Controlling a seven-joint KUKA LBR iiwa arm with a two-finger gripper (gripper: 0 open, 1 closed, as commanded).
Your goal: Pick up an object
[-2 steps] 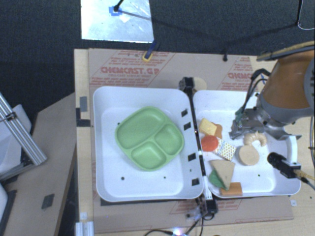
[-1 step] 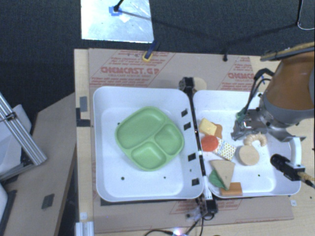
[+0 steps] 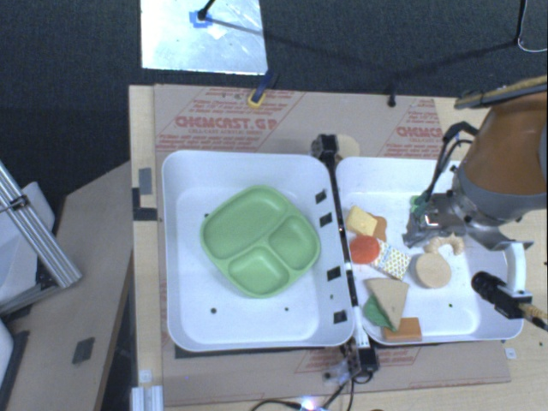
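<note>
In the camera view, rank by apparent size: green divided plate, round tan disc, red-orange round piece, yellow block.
1. Green divided plate, by far the largest.
2. Round tan disc.
3. Red-orange round piece and yellow block: these look about alike, so I won't separate them.

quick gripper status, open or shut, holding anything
Gripper: cannot be told; it sits low in the right bin, just above the round tan piece, with nothing visibly held.
</note>
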